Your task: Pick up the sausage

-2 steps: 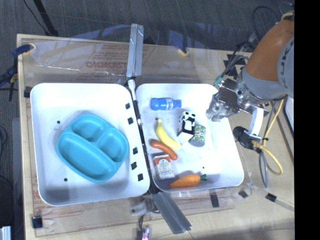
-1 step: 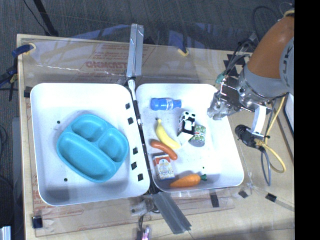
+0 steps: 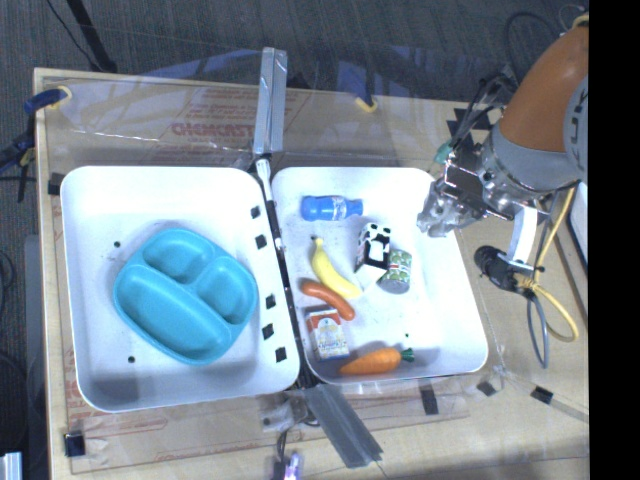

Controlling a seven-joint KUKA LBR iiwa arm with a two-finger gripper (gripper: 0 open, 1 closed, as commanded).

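Sausage (image 3: 328,299) sat in the right bin (image 3: 455,268), at 7 o'clock just off the banana (image 3: 333,271). Looked light, smooth, probably slippery, so I'd pinch it mid-length. Gripper (image 3: 440,216) hung at the bin's 3 o'clock rim, not holding anything.

Arm (image 3: 545,88) cut off at right edge; pincer (image 3: 440,218) fingers too blurred to read

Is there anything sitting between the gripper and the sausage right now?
Yes. The gripper hangs over the right bin's right rim, and the sausage lies near the bin's left side. Between them stand the black-and-white cow toy and a small green can. The banana touches the sausage's upper side.
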